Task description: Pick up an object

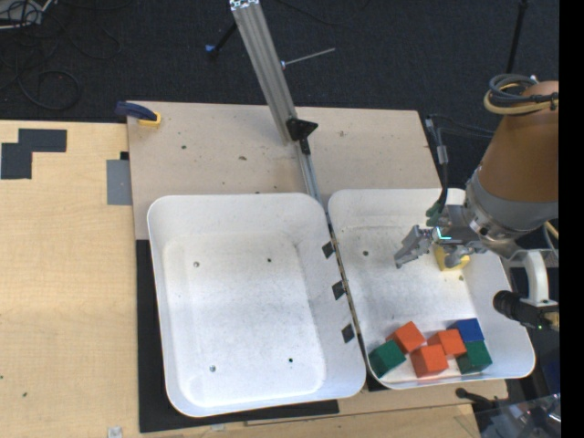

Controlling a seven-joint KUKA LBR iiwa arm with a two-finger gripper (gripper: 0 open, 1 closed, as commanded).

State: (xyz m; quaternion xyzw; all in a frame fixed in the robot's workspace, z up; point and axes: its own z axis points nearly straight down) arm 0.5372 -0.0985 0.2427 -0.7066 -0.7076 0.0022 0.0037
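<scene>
Grey two-finger gripper (422, 247) over right shallow white bin (388, 213), fingers apart w/ nothing between, small yellow block (452, 258) just beside it, orange, green, blue cubes (436, 347) clustered at bin's near corner

A dark floor (137, 44) with loose cables (32, 7) lies beyond the pale wooden bench (64, 272), where an aluminium rail (269, 67) leans.
</scene>
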